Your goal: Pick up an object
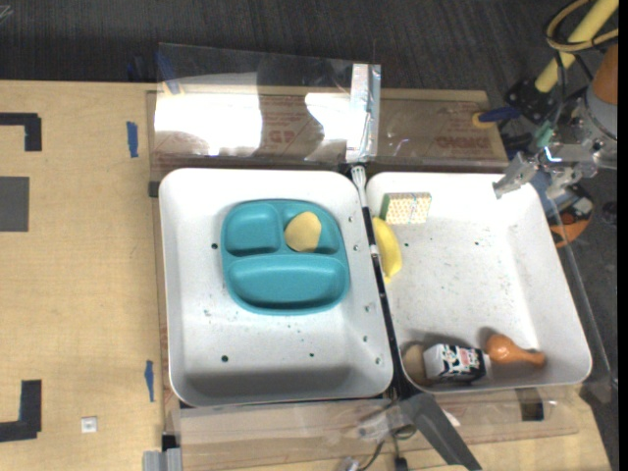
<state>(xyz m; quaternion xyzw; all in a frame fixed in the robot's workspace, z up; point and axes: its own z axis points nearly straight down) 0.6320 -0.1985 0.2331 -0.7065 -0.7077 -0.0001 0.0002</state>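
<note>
two shallow white bins sit side by side on the bench. the left white bin (186, 341) holds one teal plastic divided tray (285, 278) with three compartments, lying flat with its long side running left to right; one round yellow lemon-like fruit (303, 231) rests in the tray's upper right compartment. on the divider between the bins, leaning into the right white bin (491, 292), lies one yellow banana (389, 248), its long axis running from far to near, roughly parallel to the divider. just above it, near the right bin's far left corner, sits one small pale green and yellow speckled block (406, 207), long side left to right. along the near wall of the right bin lies one small bottle with a black and white label (453, 362), tipped on its side with its long axis left to right, its brown end toward the divider. just to its right, close to it, lies one orange-brown gourd-shaped toy (512, 352), also on its side, its narrow neck pointing right toward the bin's near right corner. the arm's gripper (549, 160) hangs over the far right corner of the right bin, above the rim and well apart from every object in it; nothing can be seen between its fingers, and how wide they stand cannot be told from this view.
</note>
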